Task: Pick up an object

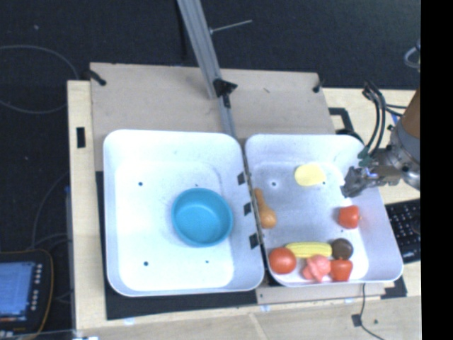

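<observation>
Two shallow white bins are seen side by side on the bench, both with rounded corners and a smooth, plastic-looking surface. In the left bin (127, 190) one thing is counted: a round blue bowl (202, 217), smooth and open at the top, lying near the middle.

In the right bin (283, 154) seven small things are counted. A pale yellow rounded piece (310, 174) lies toward the far side. An orange-brown elongated piece (265, 210) is placed against the left wall. A small red rounded piece (349, 217) sits alone by the right wall. Along the near wall five are gathered close together: a red ball like a tomato (282, 261), a long yellow piece like corn (308, 248), a lumpy pink piece (316, 268), a dark brown ball (342, 248) and a red blocky piece (341, 268).

The gripper (354, 184) is seen above the right edge of the right bin, just beyond the lone red piece and apart from it. Nothing is seen between its fingers; whether they are open or closed cannot be told.
</observation>
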`<state>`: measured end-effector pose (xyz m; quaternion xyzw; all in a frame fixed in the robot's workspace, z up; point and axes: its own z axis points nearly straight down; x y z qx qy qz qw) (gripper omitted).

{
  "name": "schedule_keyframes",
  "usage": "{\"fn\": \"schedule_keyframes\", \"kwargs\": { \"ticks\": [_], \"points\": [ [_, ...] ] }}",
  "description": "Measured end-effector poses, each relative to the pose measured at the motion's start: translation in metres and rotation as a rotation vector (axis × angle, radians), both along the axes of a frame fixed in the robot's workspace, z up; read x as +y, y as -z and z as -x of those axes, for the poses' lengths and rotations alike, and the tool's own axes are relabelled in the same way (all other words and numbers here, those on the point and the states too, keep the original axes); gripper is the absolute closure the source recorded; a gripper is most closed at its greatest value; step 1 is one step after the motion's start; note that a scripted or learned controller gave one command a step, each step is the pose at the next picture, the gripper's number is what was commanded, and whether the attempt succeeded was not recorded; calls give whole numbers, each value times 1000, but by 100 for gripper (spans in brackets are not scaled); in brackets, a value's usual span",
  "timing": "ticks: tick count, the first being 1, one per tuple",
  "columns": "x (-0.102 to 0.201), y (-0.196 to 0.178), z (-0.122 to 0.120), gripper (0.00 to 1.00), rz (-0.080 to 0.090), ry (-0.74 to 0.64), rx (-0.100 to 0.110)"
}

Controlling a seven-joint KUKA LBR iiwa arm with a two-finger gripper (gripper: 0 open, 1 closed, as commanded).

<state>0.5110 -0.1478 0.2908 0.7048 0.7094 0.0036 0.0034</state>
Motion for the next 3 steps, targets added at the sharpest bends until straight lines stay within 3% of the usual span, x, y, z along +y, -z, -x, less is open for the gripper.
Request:
{"fn": "schedule_keyframes", "kwargs": {
  "ticks": [1, 3],
  "points": [
    [58, -3, -8, 100, -1, -4, 5],
    [164, 32, -23, 100, 0, 0, 16]
  ]
}}
